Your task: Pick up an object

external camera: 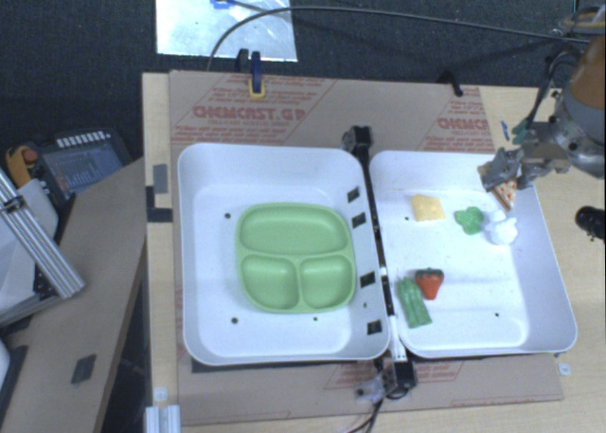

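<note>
- Gripper [502,178] hangs over the right bin's [540,327] two o'clock rim, gripping a brownish object [505,194]
- Yellow block [427,207], green piece [468,220], white lump [500,229] lie at its eight o'clock

Divided plate [294,258] in left bin [204,232]; toy foods in right bin [540,298].

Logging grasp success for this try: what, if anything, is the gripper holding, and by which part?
Cannot be told: the gripper sits over the right bin's far edge with something brownish at its tip, too blurred to identify.
</note>
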`<state>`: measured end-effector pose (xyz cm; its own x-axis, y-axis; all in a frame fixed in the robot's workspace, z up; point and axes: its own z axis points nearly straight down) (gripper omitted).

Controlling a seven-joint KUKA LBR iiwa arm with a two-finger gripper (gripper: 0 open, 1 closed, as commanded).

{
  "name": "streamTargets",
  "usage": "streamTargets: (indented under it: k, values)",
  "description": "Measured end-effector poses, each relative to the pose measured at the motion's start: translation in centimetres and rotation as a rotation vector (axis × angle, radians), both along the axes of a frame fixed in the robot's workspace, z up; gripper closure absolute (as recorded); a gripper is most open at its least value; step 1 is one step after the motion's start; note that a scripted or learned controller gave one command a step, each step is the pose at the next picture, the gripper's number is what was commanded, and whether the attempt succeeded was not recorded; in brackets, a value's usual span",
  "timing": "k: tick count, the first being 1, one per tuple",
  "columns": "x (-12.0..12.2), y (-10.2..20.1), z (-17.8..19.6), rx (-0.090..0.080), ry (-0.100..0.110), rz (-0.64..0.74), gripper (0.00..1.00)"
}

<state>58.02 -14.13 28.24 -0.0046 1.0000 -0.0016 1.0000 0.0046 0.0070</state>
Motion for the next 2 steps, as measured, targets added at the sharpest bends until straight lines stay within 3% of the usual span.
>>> streamTargets:
  k: [2]
  values:
    - [-2.6, 9.7, -1.9, 0.003, 0.007, 0.004, 1.00]
